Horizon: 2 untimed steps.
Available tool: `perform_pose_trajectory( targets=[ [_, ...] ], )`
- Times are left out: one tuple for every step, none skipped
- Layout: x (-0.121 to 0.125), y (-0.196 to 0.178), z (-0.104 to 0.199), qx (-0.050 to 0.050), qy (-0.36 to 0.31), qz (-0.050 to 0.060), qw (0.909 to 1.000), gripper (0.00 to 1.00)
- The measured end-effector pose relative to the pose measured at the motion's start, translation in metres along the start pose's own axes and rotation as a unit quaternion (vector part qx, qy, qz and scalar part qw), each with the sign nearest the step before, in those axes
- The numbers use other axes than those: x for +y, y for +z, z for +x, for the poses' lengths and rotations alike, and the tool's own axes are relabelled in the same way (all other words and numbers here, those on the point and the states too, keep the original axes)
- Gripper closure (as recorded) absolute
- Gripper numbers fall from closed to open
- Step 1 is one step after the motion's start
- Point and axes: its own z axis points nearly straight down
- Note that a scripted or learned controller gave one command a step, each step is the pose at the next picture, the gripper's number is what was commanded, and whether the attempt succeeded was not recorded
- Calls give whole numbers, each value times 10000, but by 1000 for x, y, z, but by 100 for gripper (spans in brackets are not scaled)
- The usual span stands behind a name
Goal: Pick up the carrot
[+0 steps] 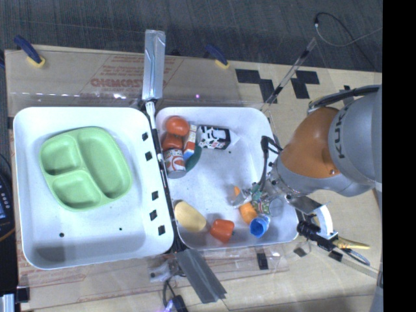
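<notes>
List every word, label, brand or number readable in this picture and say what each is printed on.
"CHEMCAS": red print on the clear sheet behind the left bin; its last letters run behind the metal bar, and the smaller lines above are too blurred to read.
"KU": dark letters on the arm at the frame's edge, cut off.
Labels on the can and the black-and-white carton: too small to read.

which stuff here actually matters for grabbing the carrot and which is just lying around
For the job:
- small orange carrot in the right white bin
- two-finger gripper, low over the carrot's end of that bin

Lying about:
- green divided plate in the left white bin
- yellow lemon-like piece
- red-orange cup
- blue cup
- black-and-white carton
- small can
</notes>
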Motion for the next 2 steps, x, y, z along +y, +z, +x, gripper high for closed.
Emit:
perform_pose_trajectory(
  targets=[
    [35,-108,26,-5,-375,-7,9993,100],
    [43,-171,42,-8,-627,-8,9980,100]
  ],
)
